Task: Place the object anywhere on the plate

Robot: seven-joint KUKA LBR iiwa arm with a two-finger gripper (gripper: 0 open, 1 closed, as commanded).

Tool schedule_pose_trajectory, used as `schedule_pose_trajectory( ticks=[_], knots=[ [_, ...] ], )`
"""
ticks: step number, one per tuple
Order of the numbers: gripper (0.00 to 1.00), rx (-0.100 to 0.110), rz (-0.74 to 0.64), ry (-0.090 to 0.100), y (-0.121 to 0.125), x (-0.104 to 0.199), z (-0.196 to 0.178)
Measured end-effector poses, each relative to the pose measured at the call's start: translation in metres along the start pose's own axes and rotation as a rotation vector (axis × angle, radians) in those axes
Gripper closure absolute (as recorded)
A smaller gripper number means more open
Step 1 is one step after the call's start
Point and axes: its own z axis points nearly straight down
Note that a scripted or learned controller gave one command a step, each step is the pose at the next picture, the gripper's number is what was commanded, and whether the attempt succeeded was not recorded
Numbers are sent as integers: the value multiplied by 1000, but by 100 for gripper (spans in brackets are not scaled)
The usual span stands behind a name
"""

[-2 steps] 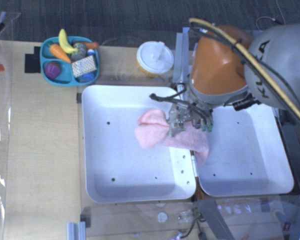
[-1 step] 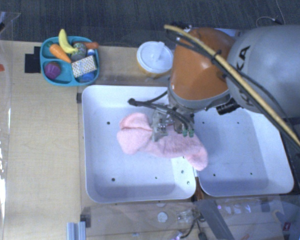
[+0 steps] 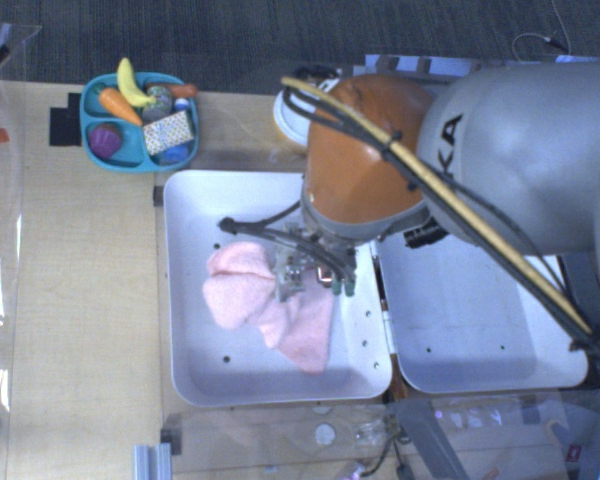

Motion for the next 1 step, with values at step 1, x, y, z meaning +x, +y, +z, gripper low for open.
schedule_pose_trajectory(
  ticks=[1],
  knots=[
    [0, 0, 0, 0, 0, 0, 0]
  ],
)
